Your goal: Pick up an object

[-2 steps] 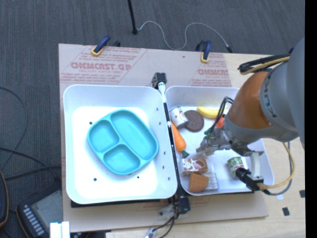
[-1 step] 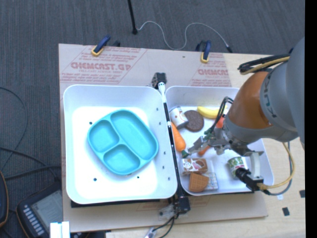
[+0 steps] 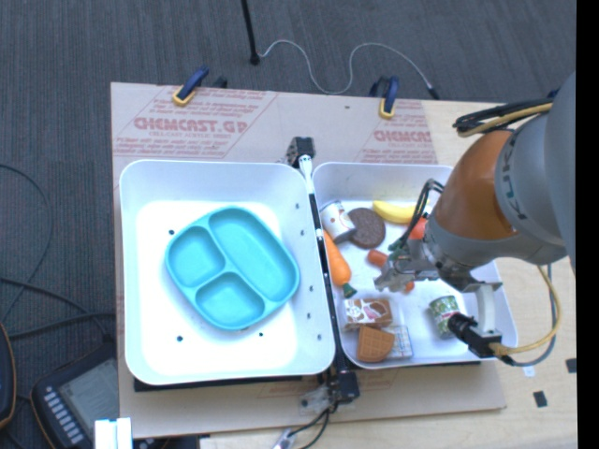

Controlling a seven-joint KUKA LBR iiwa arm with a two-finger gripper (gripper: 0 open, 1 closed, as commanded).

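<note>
two white bins sit side by side on the bench: the left bin point(image 3: 150, 344) carries a blue divided plate point(image 3: 232, 267), and the right bin point(image 3: 505, 330) holds a scatter of toy food. the grey arm point(image 3: 510, 195) with its orange band covers much of the right bin, and the gripper point(image 3: 398, 271) hangs low over the bin's middle, just beside a small orange-red piece point(image 3: 376, 257). whether its fingers are spread or closed i cannot tell, and nothing is visibly held.

the likely targets look like light, hollow plastic, stiff and a bit slick. the banana point(image 3: 393, 212) near the far wall is curved, so pinching across its middle seems safest. the carrot point(image 3: 337, 262) lies against the wall between the bins, which leaves little room on that side; a grip across its thick end looks best. the brown round cookie point(image 3: 366, 227) is flat and may slip out. the small green can point(image 3: 443, 312) near the front would roll unless taken across its sides.
</note>
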